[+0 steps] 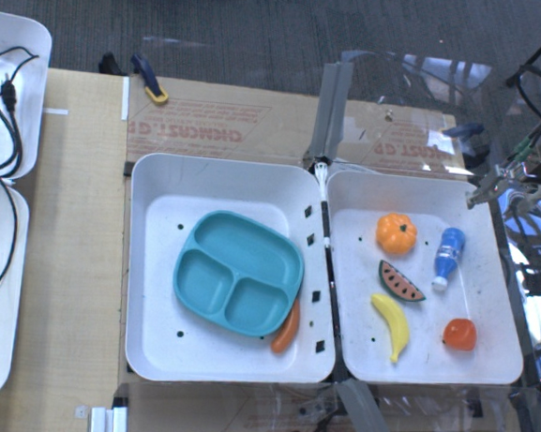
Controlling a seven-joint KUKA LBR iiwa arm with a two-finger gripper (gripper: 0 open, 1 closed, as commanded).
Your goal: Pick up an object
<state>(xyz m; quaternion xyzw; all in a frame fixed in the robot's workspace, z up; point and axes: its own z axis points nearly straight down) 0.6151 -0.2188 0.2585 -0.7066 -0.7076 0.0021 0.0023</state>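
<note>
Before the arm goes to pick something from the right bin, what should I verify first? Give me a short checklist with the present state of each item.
1. Objects lie in the right bin: ok; pumpkin, blue bottle, watermelon slice, banana, red object.
2. Objects lie apart from each other: ok.
3. Bottle upright: not ok; it lies on its side.
4. Gripper sits off the bin's upper right corner: ok.
5. Jaws open: cannot tell.
6. Left bin's teal tray stays away from the targets: ok.
</note>
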